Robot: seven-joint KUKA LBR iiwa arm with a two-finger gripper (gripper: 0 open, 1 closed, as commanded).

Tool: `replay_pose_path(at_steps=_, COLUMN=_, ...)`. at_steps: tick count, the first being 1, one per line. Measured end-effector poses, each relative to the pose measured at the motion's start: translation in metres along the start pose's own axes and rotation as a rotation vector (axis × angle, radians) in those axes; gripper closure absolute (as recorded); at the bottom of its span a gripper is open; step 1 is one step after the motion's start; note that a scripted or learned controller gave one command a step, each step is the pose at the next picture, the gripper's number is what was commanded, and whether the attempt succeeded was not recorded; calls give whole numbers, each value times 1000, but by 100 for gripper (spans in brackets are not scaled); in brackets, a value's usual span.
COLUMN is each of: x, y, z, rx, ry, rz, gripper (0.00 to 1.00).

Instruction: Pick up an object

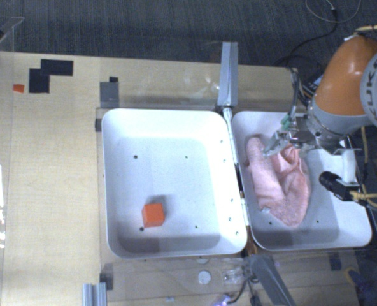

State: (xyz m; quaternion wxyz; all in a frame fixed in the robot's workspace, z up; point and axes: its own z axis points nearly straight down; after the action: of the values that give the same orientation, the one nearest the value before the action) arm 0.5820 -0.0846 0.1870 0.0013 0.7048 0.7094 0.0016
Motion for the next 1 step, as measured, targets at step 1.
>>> replay_pose_path(at_steps=1, x=36, y=22, z=1, rx=-3, ry=0, rz=-81, gripper=0)
